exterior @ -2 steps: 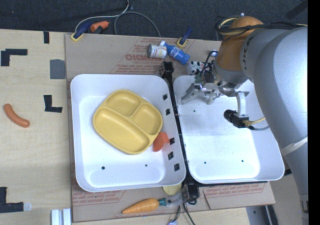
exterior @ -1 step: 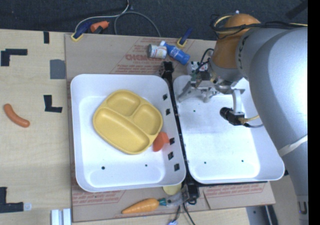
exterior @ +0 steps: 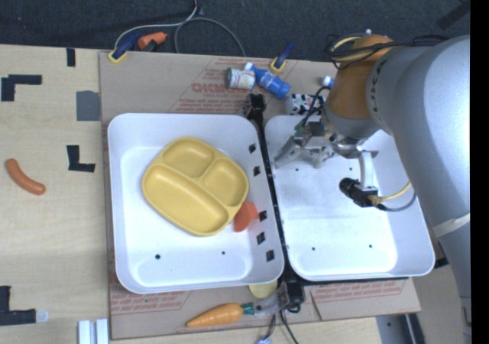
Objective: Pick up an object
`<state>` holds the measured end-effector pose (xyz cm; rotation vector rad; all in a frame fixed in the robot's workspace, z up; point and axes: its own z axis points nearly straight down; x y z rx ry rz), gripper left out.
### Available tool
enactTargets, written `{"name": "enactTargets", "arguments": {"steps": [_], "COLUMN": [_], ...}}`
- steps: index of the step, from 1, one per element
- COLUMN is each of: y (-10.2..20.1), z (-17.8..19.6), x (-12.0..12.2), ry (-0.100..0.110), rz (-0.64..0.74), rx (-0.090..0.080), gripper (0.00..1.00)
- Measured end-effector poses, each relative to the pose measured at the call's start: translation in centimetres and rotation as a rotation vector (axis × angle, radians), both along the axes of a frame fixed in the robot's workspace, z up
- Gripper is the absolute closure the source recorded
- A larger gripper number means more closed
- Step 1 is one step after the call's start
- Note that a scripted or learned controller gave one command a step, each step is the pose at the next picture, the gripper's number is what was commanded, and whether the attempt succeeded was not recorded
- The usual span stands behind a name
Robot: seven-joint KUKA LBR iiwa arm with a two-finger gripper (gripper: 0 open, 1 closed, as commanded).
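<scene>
Left white bin [exterior: 126,258]: yellow three-compartment plastic plate [exterior: 195,184], with a small orange-red piece [exterior: 245,217] touching its lower right edge. Right white bin [exterior: 382,258]: claw [exterior: 294,147] low over the upper left corner; whether it is apart or together, cannot tell. Plastic carrot [exterior: 216,315] lies on the surface below the bins.

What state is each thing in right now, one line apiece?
Yellow divided plate: flat in the left bin, upright.
Orange piece: against the plate's right edge.
Gripper: low in the right bin.
Toy carrot: lying outside, below the bins.
</scene>
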<state>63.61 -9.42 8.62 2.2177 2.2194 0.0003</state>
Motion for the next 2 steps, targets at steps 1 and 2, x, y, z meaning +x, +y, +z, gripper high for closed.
{"name": "enactTargets", "arguments": {"steps": [1,2], "y": [-0.8,-0.8], "z": [-0.1,1.0], "x": [3.4,3.3], "ry": [0.001,0.0], "rz": [0.002,0.003], "rx": [0.003,0.001], "gripper": [0.0,1.0]}}
